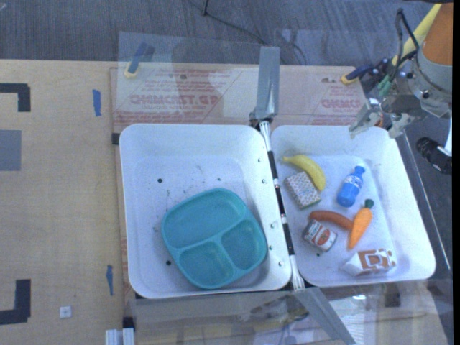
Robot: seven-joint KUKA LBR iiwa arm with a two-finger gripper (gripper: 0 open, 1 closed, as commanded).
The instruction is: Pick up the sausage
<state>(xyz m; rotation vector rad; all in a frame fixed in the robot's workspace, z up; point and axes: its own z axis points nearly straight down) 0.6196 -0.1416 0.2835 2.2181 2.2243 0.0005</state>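
The sausage [330, 218] is a short reddish-orange link lying flat near the middle of the right bin [410, 214]. An orange carrot [359, 224] touches its right end and a small can [320, 236] sits just below it. My gripper [376, 126] hangs over the bin's far right corner, well up and to the right of the sausage. Its two fingers are spread, so it is open with nothing between them.
The right bin also holds a banana [305, 169], a blue bottle [351, 187], a speckled block [302, 190] and a small carton [370, 262]. A teal divided plate [213, 237] lies in the left bin [144, 164].
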